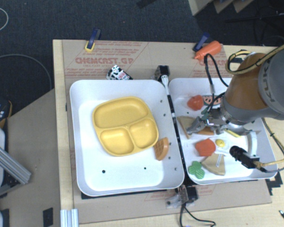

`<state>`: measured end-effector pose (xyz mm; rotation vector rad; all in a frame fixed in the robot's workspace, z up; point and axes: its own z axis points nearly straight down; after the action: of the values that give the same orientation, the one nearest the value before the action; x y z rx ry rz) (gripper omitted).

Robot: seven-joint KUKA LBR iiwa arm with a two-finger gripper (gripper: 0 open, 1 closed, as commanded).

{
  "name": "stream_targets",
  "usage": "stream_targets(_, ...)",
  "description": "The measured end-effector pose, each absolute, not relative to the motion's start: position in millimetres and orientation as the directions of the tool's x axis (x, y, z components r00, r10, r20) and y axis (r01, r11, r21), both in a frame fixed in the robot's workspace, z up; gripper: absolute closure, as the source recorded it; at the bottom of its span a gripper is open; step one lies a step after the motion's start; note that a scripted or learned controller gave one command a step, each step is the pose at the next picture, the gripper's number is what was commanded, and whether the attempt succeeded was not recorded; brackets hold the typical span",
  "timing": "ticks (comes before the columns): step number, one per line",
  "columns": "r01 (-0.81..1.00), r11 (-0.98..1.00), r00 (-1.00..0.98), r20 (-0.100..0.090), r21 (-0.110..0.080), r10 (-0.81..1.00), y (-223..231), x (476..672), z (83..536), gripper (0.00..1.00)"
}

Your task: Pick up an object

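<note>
Down at the front of the right bin (262, 171) sit one green piece (196, 169) and one tan wedge (215, 166), with one red blob (205, 147) just behind them and another red one (195, 102) further back. Claw (195, 127) hangs over that bin's left side, spread wide and not gripping anything. Left bin (85, 141) has one yellow divided plate (126, 125) and one brown chunk (162, 148) beside it.

Partly hidden, partly cropped.
Right bin (182, 86) far side covered by arm (255, 91); gripper (195, 126) fingers too small to read; arm cut off at right edge.
</note>
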<state>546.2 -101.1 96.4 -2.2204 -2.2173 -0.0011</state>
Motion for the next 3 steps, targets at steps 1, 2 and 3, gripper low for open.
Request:
stream_targets(1, 1.0, 0.001, -0.001, 0.006, 0.001, 1.0, -99.6, 548.7, 89.1, 0.0)
stream_targets(2, 1.0, -0.001, 0.001, 0.001, 0.01, 1.0, -100.7, 550.4, 100.8, 1.0)
stream_targets(3, 1.0, 0.001, -0.001, -0.002, 0.006, 1.0, -98.8, 557.8, 145.7, 1.0)
